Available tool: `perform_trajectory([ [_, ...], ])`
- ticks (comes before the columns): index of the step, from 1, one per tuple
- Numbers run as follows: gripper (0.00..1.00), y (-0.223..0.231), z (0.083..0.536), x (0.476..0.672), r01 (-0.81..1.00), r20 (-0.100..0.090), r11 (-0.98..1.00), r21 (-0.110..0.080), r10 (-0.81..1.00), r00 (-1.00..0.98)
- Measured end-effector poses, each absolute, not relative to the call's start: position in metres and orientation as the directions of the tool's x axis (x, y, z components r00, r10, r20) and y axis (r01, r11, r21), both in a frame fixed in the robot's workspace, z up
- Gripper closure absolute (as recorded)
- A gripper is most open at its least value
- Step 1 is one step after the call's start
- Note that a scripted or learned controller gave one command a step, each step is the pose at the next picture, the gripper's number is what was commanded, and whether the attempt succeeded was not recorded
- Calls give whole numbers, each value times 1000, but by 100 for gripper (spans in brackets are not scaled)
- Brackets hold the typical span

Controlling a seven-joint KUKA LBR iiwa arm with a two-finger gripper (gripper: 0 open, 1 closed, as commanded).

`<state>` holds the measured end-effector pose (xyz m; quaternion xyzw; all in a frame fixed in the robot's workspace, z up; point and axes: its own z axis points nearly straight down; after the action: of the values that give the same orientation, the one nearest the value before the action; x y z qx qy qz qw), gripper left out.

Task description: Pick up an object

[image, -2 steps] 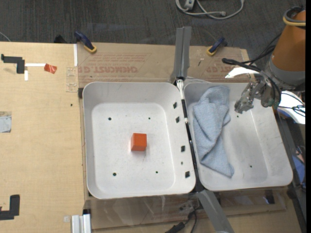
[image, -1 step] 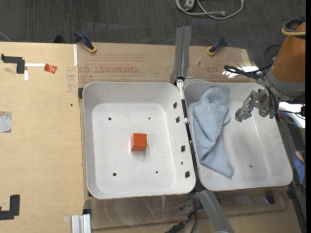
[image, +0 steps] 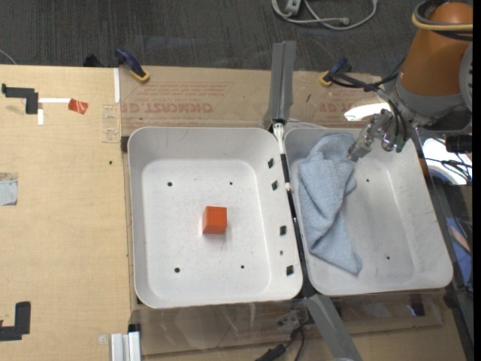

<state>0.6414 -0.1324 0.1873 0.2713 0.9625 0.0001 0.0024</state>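
Gripper: the gripper point(image: 359, 147) hangs low over the right bin point(image: 421, 224), its fingers pinched on the upper right edge of the light blue cloth point(image: 328, 201), a peak of the fabric drawn up between them.
Cloth: it lies in the left half of the right bin, rumpled, trailing down toward the near wall (one corner raised at the gripper).
Arm: the grey arm with the orange band point(image: 440, 32) reaches in from the right, over the bin's far corner.
Block: one orange-red block point(image: 215, 220) sits near the middle of the left bin point(image: 150, 201), well apart from the gripper.
Bench: brown cardboard lies under the bins, with two clamps point(image: 131, 64) at its far edge; a pale wooden board point(image: 60, 224) lies to the left.
Floor: dark, with white cables point(image: 316, 2) and a power strip beyond the bench.
Count: two bins, one cloth, one block, two clamps.
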Motion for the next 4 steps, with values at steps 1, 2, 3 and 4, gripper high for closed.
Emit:
perform_trajectory([
  [1, 100, -118, 153, 646, 399, -2, 917, 1, 399, -917],
  [2, 100, -114, 185, 645, 424, -6, 906, 2, 424, -906],
  [3, 100, -83, 192, 647, 534, -4, 845, 2, 534, -845],
  [4, 100, -108, 176, 650, 619, -3, 786, 1, 619, -786],
])
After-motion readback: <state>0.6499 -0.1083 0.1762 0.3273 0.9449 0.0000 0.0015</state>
